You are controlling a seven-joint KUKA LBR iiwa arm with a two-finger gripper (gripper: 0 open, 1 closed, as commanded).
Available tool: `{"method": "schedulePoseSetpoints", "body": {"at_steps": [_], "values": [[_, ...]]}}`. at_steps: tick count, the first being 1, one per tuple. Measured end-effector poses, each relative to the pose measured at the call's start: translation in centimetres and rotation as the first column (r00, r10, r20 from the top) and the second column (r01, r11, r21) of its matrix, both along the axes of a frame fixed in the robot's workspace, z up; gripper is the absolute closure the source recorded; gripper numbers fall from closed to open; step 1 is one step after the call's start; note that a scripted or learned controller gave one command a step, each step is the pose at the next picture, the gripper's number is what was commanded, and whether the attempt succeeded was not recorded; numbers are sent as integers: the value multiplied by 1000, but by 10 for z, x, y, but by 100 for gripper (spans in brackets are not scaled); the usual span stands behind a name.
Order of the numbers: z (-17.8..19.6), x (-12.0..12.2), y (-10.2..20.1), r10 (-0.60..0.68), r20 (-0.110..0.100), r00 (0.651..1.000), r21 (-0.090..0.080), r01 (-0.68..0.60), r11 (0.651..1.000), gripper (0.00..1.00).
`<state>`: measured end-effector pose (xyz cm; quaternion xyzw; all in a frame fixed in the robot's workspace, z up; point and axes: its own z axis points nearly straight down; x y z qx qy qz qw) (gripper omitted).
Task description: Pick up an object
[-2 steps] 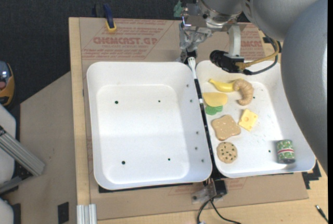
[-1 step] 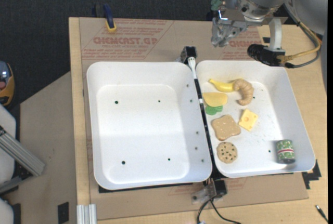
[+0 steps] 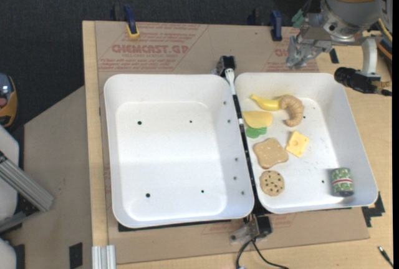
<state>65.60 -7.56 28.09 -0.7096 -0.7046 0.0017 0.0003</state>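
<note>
- camera view looks down on two white bins side by side; the left bin [image 3: 124, 99] fills the middle of the frame, and the right bin [image 3: 349, 118] holds all the loose items.
- the gripper [image 3: 303, 52] hangs at the upper right of the frame, above the far rim of the right bin, over the cardboard sheet [image 3: 187, 43]; nothing sits between its fingers, and whether they are spread or closed i cannot tell at this size.
- candidates lie in the right bin's left half: a banana [image 3: 265, 102] touching a croissant [image 3: 292, 109], a yellow chip-like piece [image 3: 257, 118] lying over a green piece [image 3: 255, 132], a bread slice [image 3: 270, 152], a cheese wedge [image 3: 297, 144], and a cookie [image 3: 272, 183].
- a small can [image 3: 341, 181] lies apart near the lower right corner.
- judged as toy food: light, stiff, likely smooth plastic, not fragile.
- flat pieces such as the bread and cookie offer little edge to pinch and would probably slip.
- the croissant looks the best pick: thick, rounded, tall enough to close on across its middle, though the banana alongside may get nudged.
- the can stands clear of neighbours, but may roll if taken across its curved side.
</note>
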Motion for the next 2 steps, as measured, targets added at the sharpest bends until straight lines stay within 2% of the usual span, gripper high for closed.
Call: {"method": "schedulePoseSetpoints", "body": {"at_steps": [1, 2], "values": [[-32, 11, 83, 10, 1, 1000, 2, -10, 1000, 100], [222, 6, 112, 11, 25, 1000, 3, -11, 1000, 100]]}}
